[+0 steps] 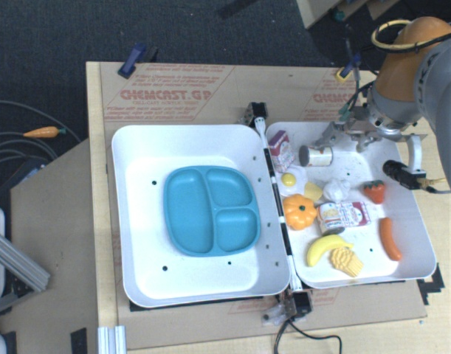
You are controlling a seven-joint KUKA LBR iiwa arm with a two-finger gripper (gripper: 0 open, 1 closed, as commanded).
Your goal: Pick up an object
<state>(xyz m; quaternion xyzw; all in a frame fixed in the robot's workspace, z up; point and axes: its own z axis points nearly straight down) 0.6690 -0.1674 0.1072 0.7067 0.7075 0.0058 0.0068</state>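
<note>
The right bin (415,260) holds several small things: an orange pumpkin (300,212), a banana (325,248), a yellow crinkled piece (346,260), an orange sausage shape (390,238), a red fruit (374,192), a pink-and-white packet (345,214), a pink carton (280,147) and a small yellow ball (288,179). A silver cylinder (316,155) lies near the bin's back. My gripper (352,133) hangs low over the back of the right bin, just right of that cylinder. Nothing visibly sits in it.
A blue divided plate (210,209) lies in the left bin (133,257). A white crumpled piece (334,190) and a yellow chunk (314,191) sit mid-bin on the right. The divider between the bins (273,190) runs close to the pumpkin and carton.
</note>
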